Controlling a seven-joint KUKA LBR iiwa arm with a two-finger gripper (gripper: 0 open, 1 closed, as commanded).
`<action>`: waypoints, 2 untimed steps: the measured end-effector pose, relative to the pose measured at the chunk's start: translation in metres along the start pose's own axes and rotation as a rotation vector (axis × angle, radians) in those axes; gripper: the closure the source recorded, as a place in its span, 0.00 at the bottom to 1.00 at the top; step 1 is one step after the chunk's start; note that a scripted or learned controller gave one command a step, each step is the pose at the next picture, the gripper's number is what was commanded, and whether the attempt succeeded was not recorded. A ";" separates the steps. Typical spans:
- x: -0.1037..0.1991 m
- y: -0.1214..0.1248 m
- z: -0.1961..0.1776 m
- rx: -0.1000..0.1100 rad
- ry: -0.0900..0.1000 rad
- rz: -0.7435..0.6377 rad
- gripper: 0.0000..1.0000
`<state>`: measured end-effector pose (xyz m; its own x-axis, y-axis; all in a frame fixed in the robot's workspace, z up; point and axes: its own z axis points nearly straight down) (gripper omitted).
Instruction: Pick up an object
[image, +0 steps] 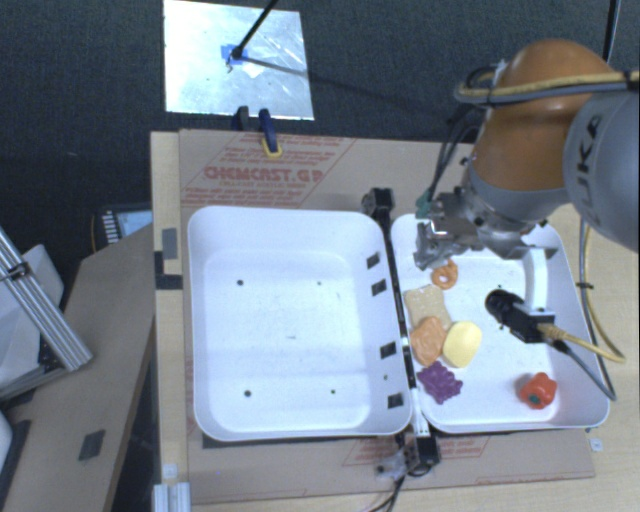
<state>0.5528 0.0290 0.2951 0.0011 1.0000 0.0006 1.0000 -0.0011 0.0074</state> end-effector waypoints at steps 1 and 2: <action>0.041 0.004 -0.126 -0.010 0.003 -0.010 1.00; -0.019 -0.053 -0.130 0.004 -0.001 0.003 1.00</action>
<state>0.4984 0.0101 0.4248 0.0040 1.0000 -0.0002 1.0000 -0.0040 0.0036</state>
